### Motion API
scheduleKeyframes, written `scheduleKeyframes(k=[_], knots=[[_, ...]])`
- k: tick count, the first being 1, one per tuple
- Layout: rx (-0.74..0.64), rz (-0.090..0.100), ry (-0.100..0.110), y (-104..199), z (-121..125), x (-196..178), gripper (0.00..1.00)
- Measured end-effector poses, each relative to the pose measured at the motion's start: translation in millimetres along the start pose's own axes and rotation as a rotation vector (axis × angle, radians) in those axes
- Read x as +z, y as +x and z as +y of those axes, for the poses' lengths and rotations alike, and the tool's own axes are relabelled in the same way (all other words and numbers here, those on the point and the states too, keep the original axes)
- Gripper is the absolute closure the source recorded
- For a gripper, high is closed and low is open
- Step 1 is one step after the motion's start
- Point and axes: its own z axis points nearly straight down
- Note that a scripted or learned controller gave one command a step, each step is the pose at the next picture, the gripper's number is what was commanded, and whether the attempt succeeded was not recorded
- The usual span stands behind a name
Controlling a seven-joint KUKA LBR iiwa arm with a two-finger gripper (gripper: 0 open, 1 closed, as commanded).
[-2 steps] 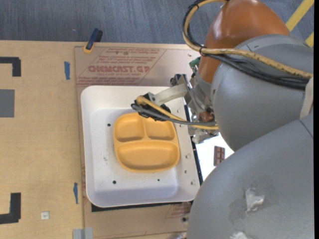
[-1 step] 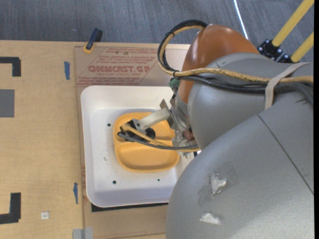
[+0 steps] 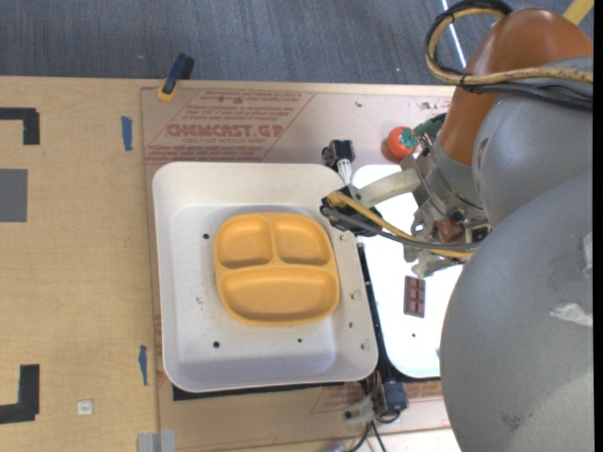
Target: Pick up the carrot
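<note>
1. Orange-red rounded object with a green patch, taken to be the carrot. The arm hides part of it, so the identification is a judgement. It sits at the far end of the right shallow white bin, at or just past the far rim; I cannot tell which.
2. Progress: nothing done yet, as far as can be seen. The carrot rests on its own with nothing around it. Approach, grasp and lift are all left to do.
3. Grey KUKA arm with an orange band reaches in from the right and covers most of the right bin. Its two-finger gripper hangs over the bin's left half. Wrist hardware blocks the view, so I cannot tell whether the gripper is open or closed.
4. Relation: the carrot lies on the far side of the gripper, near it but apart, and not in line beneath it. Judgement: the gripper must shift toward the far rim before descending.
5. Small brown rectangular block lies in the right bin, just beside the gripper on the near side.
6. Yellow-orange three-compartment plastic plate sits mid-way in the left shallow white bin, well apart from the carrot.
</note>
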Motion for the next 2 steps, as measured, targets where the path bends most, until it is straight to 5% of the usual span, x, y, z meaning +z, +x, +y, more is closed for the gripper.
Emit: scheduleKeyframes(k=[1,2], knots=[[-0.003,-0.003,0.002,12.1,-61.5,94.2,1.0],[-0.002,-0.002,0.002,12.2,-61.1,93.9,0.0]])
